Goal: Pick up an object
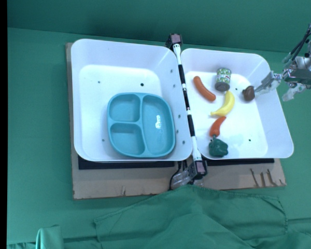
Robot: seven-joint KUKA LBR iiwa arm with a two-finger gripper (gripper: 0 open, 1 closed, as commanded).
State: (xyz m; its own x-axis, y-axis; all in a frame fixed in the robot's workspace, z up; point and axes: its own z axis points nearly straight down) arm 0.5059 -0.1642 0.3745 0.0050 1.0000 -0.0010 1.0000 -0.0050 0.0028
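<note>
Hand hovers spread open at the frame's right edge, holding nothing, beside the brown lump.

2 bins are set side by side on the bench. A divided plate is held in the left bin, toward its near right. In the right bin, a can is placed far, a sausage left of it, a brown lump right of it. A banana lies nearer, then a carrot, then a pepper nearest. The gripper is positioned over the right bin's far right edge, just right of the lump.
</note>
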